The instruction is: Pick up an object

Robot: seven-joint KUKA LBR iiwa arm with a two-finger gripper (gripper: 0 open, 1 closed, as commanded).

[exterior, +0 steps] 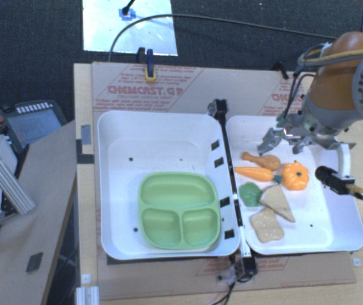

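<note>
The right bin [340,230] holds several toy foods: a brown drumstick [262,161], an orange carrot [253,173], an orange pumpkin [295,176], a green leafy piece [250,194], a pale wedge [277,203] and a slice of bread [267,226]. My gripper [283,143] hangs over the far part of this bin, just behind the drumstick and the pumpkin. Its fingers are spread open with nothing between them, one tip [268,143] close above the drumstick's far end.
A green three-compartment plate [179,210] lies in the left bin [124,138]. A black divider [227,170] runs between the bins. A black fitting with a cable [334,181] hangs from the arm over the right bin's right side.
</note>
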